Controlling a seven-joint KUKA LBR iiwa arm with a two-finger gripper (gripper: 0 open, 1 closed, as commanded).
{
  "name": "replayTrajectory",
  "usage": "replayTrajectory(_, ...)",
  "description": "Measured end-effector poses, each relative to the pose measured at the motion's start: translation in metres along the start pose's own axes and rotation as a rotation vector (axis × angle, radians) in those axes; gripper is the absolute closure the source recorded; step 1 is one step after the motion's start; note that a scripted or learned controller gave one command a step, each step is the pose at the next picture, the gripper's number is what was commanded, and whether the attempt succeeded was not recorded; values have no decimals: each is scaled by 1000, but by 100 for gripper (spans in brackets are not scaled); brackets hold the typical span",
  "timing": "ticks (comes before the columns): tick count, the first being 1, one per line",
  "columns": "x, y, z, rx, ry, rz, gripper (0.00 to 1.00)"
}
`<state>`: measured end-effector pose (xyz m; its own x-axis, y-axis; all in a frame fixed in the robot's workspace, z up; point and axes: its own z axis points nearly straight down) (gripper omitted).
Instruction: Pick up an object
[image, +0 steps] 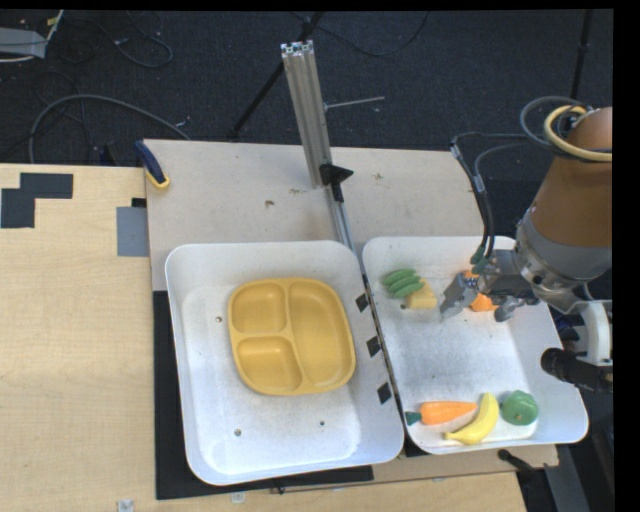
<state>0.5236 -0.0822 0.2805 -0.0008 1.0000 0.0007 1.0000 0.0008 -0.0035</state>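
Near front edge of right shallow white bin (560, 425): plastic orange carrot (446, 411), yellow plastic banana (477, 421) touching it, round green plastic fruit (519, 407) just beside the banana. Far-left part of same bin: ribbed green plastic piece (401, 281) touching a pale yellow block (421, 297). Grey two-finger gripper (483, 303) low over the bin's far side, fingers spread, small orange object (482, 302) between them; contact unclear. Grey arm with orange band (575, 200) enters from right. Left shallow white bin (200, 420) holds yellow three-compartment plastic plate (292, 335), lying flat near centre. Upright aluminium post (309, 110) behind bins.
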Motion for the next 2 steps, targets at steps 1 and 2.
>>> replayTrajectory(1,-4,-2,64,6,1,1,0)
replayTrajectory(2,-4,-5,129,8,1,1,0)
